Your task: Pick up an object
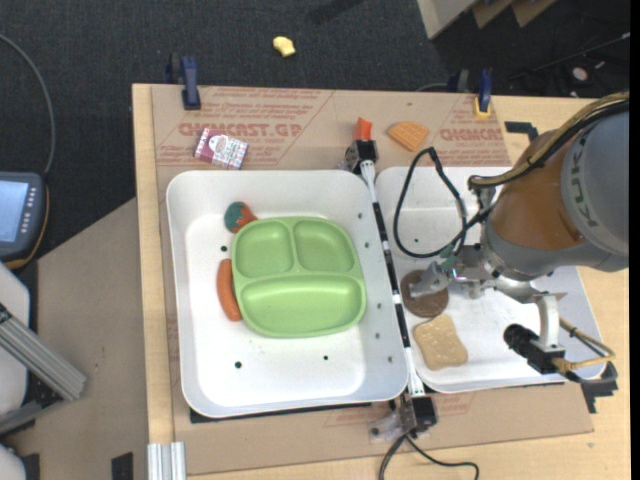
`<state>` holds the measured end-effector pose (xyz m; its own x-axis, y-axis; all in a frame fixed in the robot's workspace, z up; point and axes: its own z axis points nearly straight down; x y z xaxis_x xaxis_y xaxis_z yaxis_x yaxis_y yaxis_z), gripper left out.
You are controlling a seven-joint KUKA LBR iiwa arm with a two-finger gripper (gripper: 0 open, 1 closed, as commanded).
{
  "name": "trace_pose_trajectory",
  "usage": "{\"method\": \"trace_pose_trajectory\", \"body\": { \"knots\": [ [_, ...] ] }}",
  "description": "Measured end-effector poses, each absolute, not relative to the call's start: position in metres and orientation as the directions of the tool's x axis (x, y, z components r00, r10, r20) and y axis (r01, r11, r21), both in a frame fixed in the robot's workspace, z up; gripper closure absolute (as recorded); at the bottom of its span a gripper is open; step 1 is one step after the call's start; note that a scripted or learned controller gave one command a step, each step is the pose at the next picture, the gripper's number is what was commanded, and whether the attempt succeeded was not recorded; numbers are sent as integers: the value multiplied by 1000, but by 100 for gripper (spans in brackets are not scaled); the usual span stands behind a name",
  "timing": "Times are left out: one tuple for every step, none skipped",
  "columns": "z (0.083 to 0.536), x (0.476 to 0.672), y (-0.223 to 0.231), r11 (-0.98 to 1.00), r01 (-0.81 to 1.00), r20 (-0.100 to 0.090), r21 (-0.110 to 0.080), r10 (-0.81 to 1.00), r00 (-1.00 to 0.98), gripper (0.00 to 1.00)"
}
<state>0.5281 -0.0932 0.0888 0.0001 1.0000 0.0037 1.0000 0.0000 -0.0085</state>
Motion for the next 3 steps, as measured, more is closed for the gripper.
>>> {"method": "trace_pose_trajectory", "body": {
  "knots": [
    [88,585,-170,-3,1000,-5,10,1000,3,0],
    [125,671,-209,3,1000,-6,13,1000,-3,0],
    [85,605,-167,-2,1000,2,0,1000,2,0]
  ]
}}
